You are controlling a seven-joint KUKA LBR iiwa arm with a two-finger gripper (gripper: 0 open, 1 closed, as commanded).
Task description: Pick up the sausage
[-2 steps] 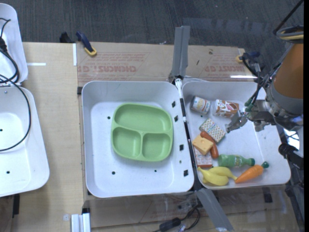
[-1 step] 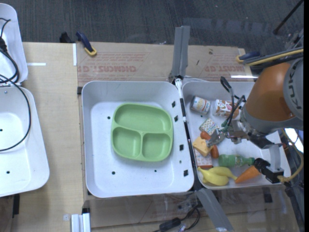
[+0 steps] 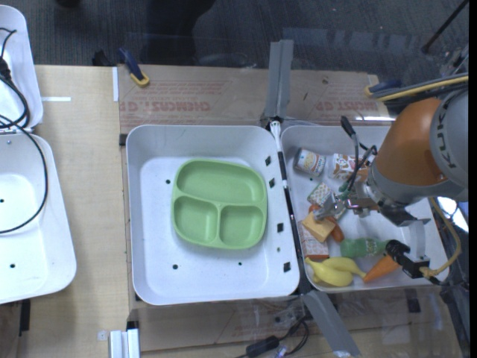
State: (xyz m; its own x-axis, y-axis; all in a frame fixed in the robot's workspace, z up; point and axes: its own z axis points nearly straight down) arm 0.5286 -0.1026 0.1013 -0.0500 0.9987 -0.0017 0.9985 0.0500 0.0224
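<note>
Two white bins side by side: green divided plate (image 3: 220,203) in the left bin (image 3: 141,222). Right bin (image 3: 298,136) crowded with a can (image 3: 310,161), banana (image 3: 332,271), carrot (image 3: 380,267). Gripper (image 3: 328,212) low among them, just above a yellow block (image 3: 316,228).

Grey arm (image 3: 453,136), broad orange band above wrist; small metallic gripper (image 3: 333,211), possibly cabled.

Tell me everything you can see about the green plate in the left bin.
The green plate is a pale green divided tray, plastic by its look, with rounded corners and three compartments: one long one across the far side and two smaller ones along the near side. It lies flat and right side up, slightly rotated, on the floor of the left white bin, near the middle. No food lies in its compartments, and only the bin floor touches it.
</note>
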